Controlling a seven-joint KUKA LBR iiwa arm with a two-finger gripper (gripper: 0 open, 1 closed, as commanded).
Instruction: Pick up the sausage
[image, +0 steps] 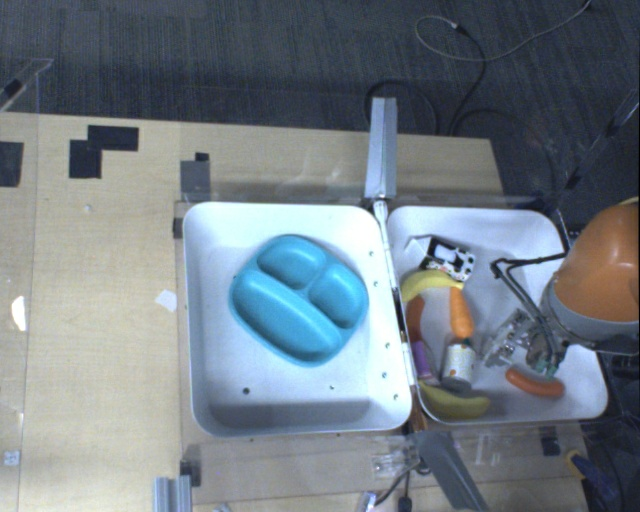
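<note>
Two white bins sit side by side on a tan bench (100, 330) with dark carpet along the frame's top; the left bin (215, 400) holds a blue divided plate (298, 297). In the right bin (530, 225), the sausage (534, 382) lies at lower right, just below the gripper (522, 343). Whether its fingers are spread or closed cannot be told, and nothing visibly sits between them.

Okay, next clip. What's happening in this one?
A KUKA arm reaches in from the right over the right bin, its gripper low among the toy food. The sausage lies on the bin floor just beside it, near the front right corner, not visibly held. Bananas, a carrot and a small can crowd the bin's left side. The left bin holds a blue divided plate.
</note>
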